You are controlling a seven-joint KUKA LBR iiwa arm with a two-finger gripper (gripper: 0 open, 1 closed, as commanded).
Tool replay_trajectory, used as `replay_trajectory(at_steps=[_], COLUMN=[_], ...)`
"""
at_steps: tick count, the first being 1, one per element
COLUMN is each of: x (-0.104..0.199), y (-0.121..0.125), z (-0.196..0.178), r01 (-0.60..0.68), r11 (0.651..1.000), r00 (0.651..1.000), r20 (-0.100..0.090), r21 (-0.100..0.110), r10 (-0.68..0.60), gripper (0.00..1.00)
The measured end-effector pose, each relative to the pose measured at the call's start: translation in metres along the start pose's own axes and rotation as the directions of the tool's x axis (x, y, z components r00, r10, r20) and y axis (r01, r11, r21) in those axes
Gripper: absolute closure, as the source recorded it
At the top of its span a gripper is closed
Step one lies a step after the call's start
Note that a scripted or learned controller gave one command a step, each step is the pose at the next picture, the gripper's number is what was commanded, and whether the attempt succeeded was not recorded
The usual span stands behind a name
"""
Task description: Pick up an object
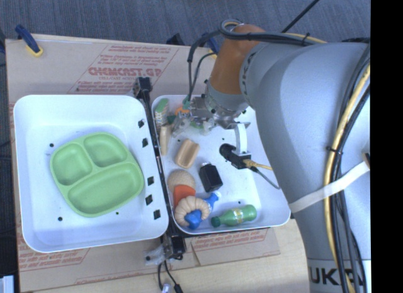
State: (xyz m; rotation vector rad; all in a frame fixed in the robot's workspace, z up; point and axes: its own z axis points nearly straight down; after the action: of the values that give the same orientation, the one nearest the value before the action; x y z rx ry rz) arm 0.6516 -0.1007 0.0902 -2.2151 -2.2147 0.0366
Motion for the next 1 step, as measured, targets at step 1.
replay_trajectory(at_steps=[1], x=[-0.0004], y=[-0.0001], z=[-0.0004], r01=[-0.001], r11=[1.0], r00=[1.0], r20=[-0.002], r21=[0.0], r10=[0.001], gripper=[0.0])
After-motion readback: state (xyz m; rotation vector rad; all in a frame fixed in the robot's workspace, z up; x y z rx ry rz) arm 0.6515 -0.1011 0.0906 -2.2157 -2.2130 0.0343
